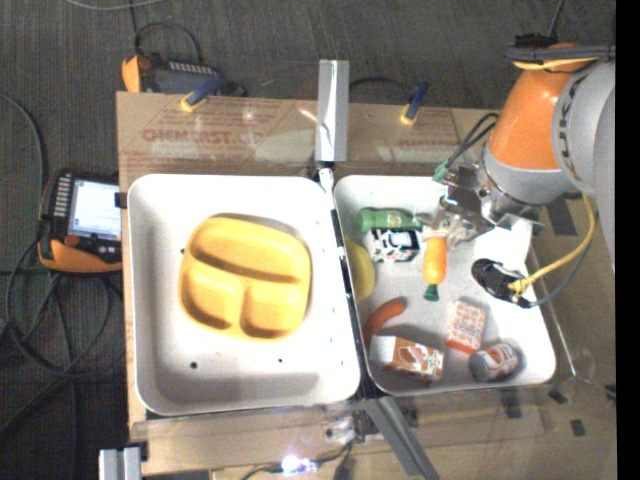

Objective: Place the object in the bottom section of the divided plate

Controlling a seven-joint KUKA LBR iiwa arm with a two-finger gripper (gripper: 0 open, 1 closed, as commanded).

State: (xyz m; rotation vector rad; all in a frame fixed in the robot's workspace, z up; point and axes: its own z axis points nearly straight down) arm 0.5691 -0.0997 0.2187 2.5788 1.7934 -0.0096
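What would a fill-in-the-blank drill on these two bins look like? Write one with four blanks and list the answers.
1. The yellow divided plate lies in the ____ bin.
2. The carrot has an orange body and a ____ tip.
3. The arm's band is ____.
4. The pincer is over the ____ bin.

Missing words: left; green; orange; right

Gripper (462, 220) is hovering over rt bin (545, 353) just beside toy carrot (434, 261), w/ yellow divided plate (246, 275) sitting in lft bin (150, 368).
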